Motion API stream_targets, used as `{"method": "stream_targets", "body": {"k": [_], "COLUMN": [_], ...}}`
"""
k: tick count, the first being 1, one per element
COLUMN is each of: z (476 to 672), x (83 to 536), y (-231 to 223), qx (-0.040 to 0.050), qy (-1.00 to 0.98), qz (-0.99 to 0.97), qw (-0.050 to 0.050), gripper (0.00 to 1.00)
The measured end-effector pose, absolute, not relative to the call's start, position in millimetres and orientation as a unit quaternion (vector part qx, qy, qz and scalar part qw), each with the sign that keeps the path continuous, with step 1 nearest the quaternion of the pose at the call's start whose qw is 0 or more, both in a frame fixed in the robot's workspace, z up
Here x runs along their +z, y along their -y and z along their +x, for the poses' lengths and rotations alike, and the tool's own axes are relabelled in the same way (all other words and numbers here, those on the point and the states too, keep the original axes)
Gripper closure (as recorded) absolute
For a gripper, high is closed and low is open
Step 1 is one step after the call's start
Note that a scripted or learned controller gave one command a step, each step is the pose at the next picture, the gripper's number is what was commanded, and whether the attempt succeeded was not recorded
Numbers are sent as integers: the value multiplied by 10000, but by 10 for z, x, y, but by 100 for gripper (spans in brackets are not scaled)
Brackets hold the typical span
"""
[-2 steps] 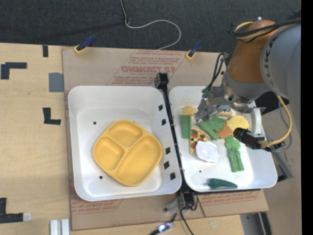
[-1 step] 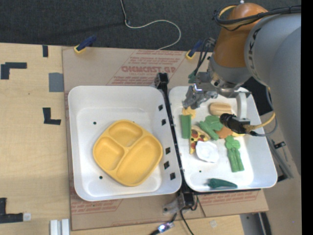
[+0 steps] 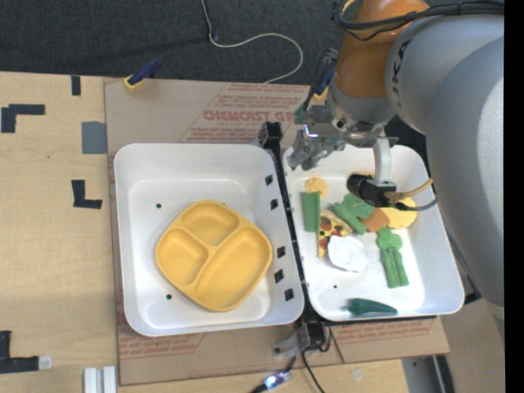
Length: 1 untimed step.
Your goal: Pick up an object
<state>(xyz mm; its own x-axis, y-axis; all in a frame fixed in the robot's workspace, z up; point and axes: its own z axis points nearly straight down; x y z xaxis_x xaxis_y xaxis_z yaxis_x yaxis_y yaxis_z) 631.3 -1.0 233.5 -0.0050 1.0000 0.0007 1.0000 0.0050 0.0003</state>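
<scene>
The likeliest object to pick is the green bar (image 3: 312,212), which lies lengthwise along the left wall of the right bin (image 3: 426,289), with a small yellow piece (image 3: 315,187) touching its upper end. The end effector (image 3: 313,152) hangs just above that pair, at the bin's upper left corner; whether it is open or closed cannot be told from this slant, and nothing is seen gripped in it

To do the pick well, it should come straight down over the middle of the bar and close across its narrow width. It should keep clear of the bin wall on the left and of the small speckled toy (image 3: 331,229) that touches the bar's lower right. The bar looks rigid and smooth, so an off-centre grip may let it swing or slip

Further right the toys crowd together: a leafy green piece (image 3: 354,211), an orange and yellow piece (image 3: 395,218), a white disc (image 3: 349,255) and a long green toy (image 3: 393,262). A dark green pod (image 3: 372,307) lies apart near the lower rim

The left bin (image 3: 139,219) holds a yellow divided plate (image 3: 214,255). Both bins sit on a cardboard sheet (image 3: 221,113) on the pale wooden worktop (image 3: 49,244). Dark floor runs along the top of the frame, with a thin white cable (image 3: 246,43)
</scene>
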Motion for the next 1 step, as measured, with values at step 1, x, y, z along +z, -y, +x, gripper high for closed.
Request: {"method": "stream_targets", "body": {"k": [1], "z": [6279], "x": [2334], "y": [26], "qx": [11], "qy": [7073], "qz": [-7069], "qw": [2], "gripper": [100]}}
